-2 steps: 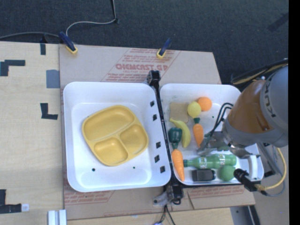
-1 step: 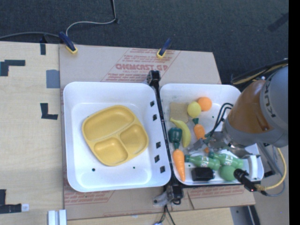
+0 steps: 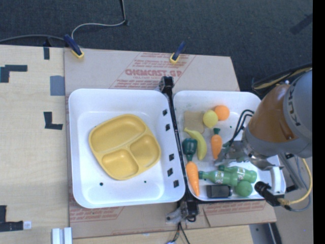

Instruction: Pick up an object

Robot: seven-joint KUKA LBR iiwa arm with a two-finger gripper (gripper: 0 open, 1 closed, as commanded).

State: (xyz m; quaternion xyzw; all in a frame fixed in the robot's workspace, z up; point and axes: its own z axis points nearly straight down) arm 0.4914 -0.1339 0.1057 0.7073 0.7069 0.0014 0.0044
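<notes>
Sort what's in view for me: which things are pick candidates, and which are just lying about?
Pick candidates, right bin: banana, lemon, orange, two carrots, green pepper, green bottle, black block.

Lying about: yellow divided tray in left bin, clamps, cable.

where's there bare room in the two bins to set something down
Left bin: a bare strip along the near wall below the yellow divided plate, plus the far right corner by the divider. Right bin: crowded. The banana, two carrots, green bottle, lemon and orange pack it, with the arm over its right side.
</notes>
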